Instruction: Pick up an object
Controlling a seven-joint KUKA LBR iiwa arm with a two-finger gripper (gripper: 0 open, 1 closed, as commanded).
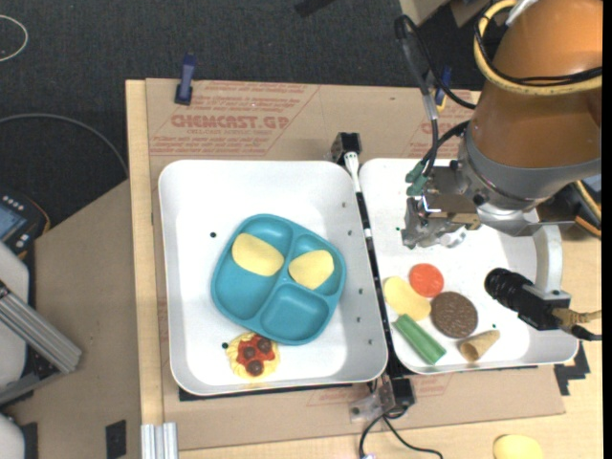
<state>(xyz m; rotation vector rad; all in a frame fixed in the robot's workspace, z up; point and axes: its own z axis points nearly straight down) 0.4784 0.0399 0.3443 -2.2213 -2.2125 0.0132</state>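
Observation:
My gripper hangs over the upper middle of the right bin, a short way above a round red-orange piece; nothing shows between its parts. Lower in that bin lie a pale yellow piece, a green stick, a brown round cookie and a tan cone. In the left bin rests a blue divided plate with two yellow pieces in its upper compartments. A small pizza slice with dark dots lies in front of the plate.
Both bins sit on a cardboard sheet. A blue clip lies at its far left edge. A yellow object sits off the bench at the bottom right. The arm's orange body covers the right bin's far right corner.

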